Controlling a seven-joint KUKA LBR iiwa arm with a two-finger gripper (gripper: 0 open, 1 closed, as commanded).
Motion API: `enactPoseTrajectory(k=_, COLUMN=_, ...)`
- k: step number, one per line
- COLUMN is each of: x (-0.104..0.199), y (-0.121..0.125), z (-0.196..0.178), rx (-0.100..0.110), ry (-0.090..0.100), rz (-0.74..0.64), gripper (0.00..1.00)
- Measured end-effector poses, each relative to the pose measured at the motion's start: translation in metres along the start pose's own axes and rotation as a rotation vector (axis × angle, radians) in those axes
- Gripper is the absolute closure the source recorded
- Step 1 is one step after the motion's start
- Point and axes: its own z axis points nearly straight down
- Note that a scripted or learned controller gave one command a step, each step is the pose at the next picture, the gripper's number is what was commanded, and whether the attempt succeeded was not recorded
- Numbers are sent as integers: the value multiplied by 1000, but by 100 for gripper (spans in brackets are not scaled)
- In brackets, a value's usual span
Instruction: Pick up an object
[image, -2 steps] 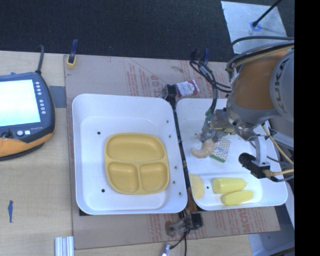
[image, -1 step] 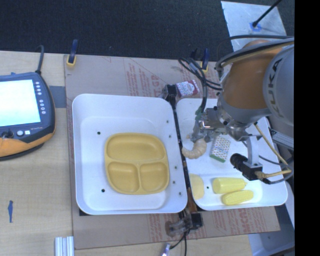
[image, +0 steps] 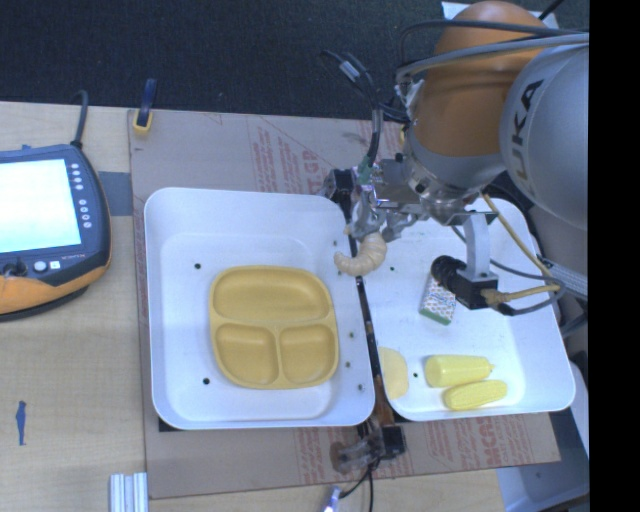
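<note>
Bench, two white bins. Gripper at the seam, 12 o'clock end. Curved beige piece directly beneath it, long axis 2-to-8 o'clock, upper end apparently clamped between the fingers; piece looks lifted.

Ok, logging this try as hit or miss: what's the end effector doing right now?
End effector: shut on the tan curved piece, which hangs from its fingers over the divide between the two bins.
</note>
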Motion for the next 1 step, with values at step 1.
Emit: enactPoseTrajectory(k=1, x=-36, y=-31, z=57, rx=2, ry=-3, rz=1, gripper=100)
